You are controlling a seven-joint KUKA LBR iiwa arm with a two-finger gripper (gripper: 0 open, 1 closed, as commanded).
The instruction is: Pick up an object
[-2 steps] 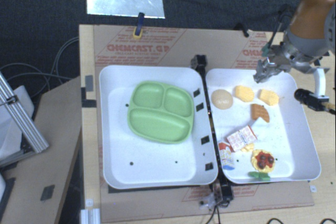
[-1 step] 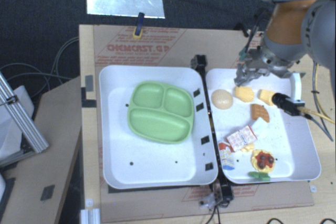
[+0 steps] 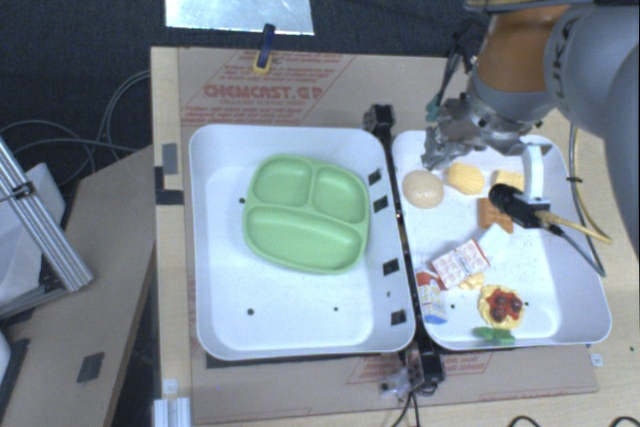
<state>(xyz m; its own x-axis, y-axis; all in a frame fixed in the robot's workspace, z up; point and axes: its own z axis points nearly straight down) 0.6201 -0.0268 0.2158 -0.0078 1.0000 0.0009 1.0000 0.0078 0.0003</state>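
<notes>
I see the gripper (image 3: 438, 155) low over the right bin (image 3: 575, 310), just above a pale round bread roll (image 3: 422, 188), but I cannot tell how its jaws stand. Beside the roll lies a yellow piece (image 3: 464, 178); nearer the camera from it, a red-and-white packet (image 3: 459, 264). Left of the roll, the other bin (image 3: 215, 315) holds a green divided plate (image 3: 305, 213).

I can read only one text: red printed letters "CHEMCAST GP" on the flat brown cardboard sheet (image 3: 290, 80), just behind the left shallow white plastic bin (image 3: 215, 215). Other red print there is too small.
</notes>
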